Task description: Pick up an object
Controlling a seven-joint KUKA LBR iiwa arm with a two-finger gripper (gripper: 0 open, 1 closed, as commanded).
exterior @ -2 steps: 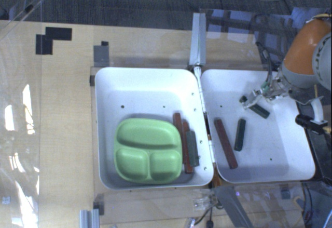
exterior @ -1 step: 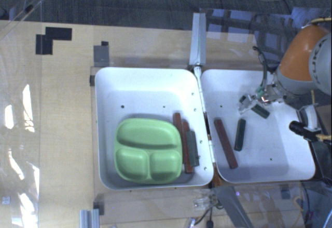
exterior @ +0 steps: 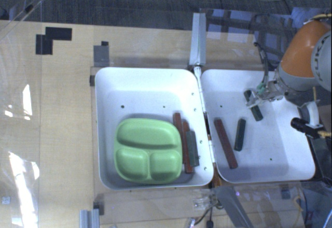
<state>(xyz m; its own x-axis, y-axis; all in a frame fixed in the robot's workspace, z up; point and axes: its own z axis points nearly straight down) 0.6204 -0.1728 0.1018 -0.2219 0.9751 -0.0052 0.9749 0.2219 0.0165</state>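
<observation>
Gripper poised over the right bin, nothing seen in its grasp.

The gripper (exterior: 255, 105) is held over the upper part of the right bin (exterior: 290, 174); how far it is opened cannot be told. A dark green stick (exterior: 239, 134) and a brown stick (exterior: 225, 143) are laid just below it. A miss is risked if the descent lands between them, or a thin stick could be pushed flat rather than caught. A green divided tray (exterior: 149, 150) is seen in the left bin (exterior: 111, 84).
</observation>
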